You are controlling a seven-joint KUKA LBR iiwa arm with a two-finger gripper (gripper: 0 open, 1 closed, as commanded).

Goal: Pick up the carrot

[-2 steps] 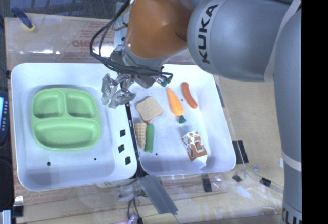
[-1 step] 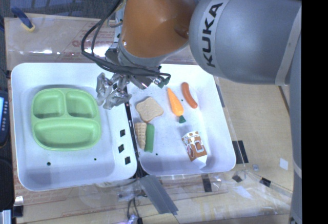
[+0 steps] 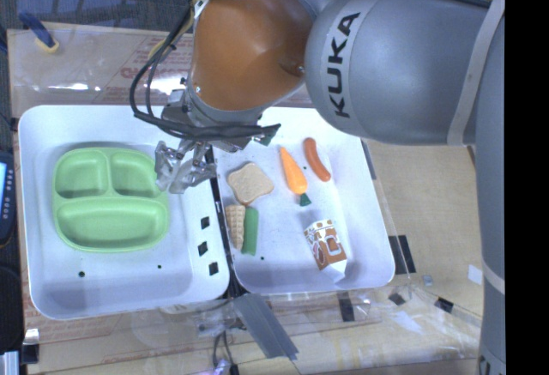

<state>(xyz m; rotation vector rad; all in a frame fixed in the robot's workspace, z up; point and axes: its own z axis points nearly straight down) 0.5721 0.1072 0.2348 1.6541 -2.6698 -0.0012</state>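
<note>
The carrot [image 3: 293, 172], orange with a small green end, lies in the right bin [image 3: 369, 219] toward its back, between a slice of bread and a sausage. My gripper [image 3: 183, 167] hangs over the divide between the two bins, left of the carrot and well apart from it. Its metal fingers [image 3: 168, 160] point down near the right edge of the green plate, spread apart with nothing between them.
A green divided plate [image 3: 110, 197] fills much of the left bin [image 3: 51, 279]. The right bin also holds a bread slice [image 3: 250, 183], a sausage [image 3: 316, 159], a waffle cone [image 3: 234, 222], a green stick [image 3: 250, 230] and a small printed packet [image 3: 326, 244]. The arm's bulk covers the bins' back edge.
</note>
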